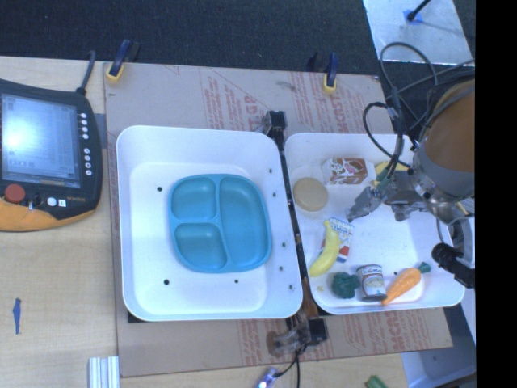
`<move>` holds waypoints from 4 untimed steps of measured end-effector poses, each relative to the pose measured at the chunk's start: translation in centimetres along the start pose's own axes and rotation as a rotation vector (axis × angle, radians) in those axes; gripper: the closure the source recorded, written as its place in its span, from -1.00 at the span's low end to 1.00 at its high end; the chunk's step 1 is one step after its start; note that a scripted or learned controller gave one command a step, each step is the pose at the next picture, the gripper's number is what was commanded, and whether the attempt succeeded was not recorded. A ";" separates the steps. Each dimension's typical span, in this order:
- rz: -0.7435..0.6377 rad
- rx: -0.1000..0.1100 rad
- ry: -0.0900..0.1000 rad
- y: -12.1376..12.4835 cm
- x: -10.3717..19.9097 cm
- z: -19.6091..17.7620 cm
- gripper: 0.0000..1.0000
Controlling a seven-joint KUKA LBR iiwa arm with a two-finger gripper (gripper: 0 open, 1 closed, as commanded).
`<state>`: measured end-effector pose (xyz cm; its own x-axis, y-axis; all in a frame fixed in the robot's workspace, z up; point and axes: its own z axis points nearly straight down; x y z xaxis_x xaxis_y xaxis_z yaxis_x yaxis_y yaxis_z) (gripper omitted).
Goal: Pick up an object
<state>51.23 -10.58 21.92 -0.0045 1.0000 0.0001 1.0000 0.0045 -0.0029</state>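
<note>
1. While I hang over the right bin (452,301), my gripper (365,204) points toward nine o'clock from my wrist, low over the bin's white floor.
2. My fingers stand spread, with nothing between them; I see only bare floor under the tips.
3. Nearest to me lies the banana (326,251), at about seven o'clock from my fingertips and just beside them. It carries a small label near its upper end.
4. Its long axis runs roughly from twelve o'clock down to seven, curving toward the bin's left wall, so I judge that my jaws should close across it from three to nine.
5. At ten o'clock from my tips sits the round tan disc (310,193), near but apart from the banana.
6. At twelve o'clock, close by, lies a red-and-white packet (347,170).
7. Farther off, at about five o'clock along the near wall, are a small tin (371,280), a dark green lump (345,284) touching or almost touching it, and a carrot (402,285) lying at a slant.
8. Well away at nine o'clock, the left bin (137,217) holds a blue divided plate (220,221), which I judge no fit target.
9. Nothing is lifted yet; my call is a short drop toward seven o'clock onto the banana's middle.
</note>
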 end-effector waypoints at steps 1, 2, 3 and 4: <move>-0.001 0.001 -0.001 0.0 1.4 4.9 -1.00; 0.000 0.002 0.000 -0.3 0.9 11.1 -1.00; -0.001 0.000 0.000 -2.8 0.6 12.8 -1.00; 0.000 0.001 0.001 -3.6 1.3 12.8 -1.00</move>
<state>47.60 -9.26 9.16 -0.0050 1.0000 0.0009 1.0000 0.0050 -0.0042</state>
